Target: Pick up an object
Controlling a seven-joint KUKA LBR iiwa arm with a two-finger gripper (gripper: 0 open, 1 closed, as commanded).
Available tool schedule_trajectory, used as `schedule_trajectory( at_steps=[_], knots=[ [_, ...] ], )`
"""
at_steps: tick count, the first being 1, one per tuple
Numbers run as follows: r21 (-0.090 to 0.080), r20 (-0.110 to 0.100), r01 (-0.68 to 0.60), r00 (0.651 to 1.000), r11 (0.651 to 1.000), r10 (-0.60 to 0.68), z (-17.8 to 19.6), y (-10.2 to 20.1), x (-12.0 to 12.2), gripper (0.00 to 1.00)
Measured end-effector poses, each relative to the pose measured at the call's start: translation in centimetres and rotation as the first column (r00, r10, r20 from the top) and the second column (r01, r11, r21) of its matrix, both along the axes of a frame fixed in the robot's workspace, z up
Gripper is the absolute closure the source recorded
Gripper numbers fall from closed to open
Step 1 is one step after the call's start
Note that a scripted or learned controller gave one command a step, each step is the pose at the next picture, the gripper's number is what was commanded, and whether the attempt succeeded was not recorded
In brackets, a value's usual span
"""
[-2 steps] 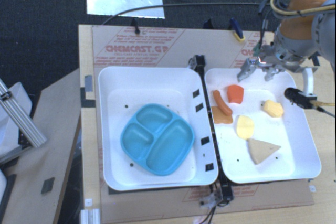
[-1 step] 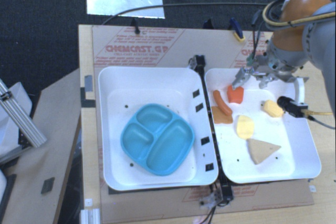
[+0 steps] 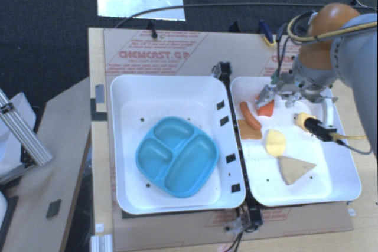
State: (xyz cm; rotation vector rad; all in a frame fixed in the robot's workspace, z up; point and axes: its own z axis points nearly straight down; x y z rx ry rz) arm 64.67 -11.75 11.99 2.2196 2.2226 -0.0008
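Touching an orange block (image 3: 266, 110), the fingers (image 3: 264, 95) seem slightly parted.

The gripper (image 3: 269, 94) over the right bin (image 3: 331, 181)
Just beside it, orange sausage (image 3: 250, 115); yellow lump (image 3: 275, 143) and tan wedge (image 3: 295, 169) lower right; blue plate (image 3: 177, 156) in the left bin (image 3: 127, 127).

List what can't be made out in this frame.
1. Camera view: the small orange chunk has its top covered by the tool; gripped or merely touched, cannot tell.
2. Camera view: the far right corner of the right white bin is hidden behind the grey arm.
3. Camera view: the grey arm is cut off by the frame's right edge.
4. Camera view: the red print on the pale board is partly covered by the bins.
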Motion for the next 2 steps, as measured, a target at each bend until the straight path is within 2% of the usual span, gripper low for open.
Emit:
schedule_trajectory(
  at_steps=[1,2],
  knots=[
    [-0.001,0.005,0.000,1.000,1.000,0.000,1.3,0.0,0.2,1.00],
    [0.000,0.007,-0.004,1.000,1.000,0.004,6.2,0.7,0.9,1.00]
  ],
)
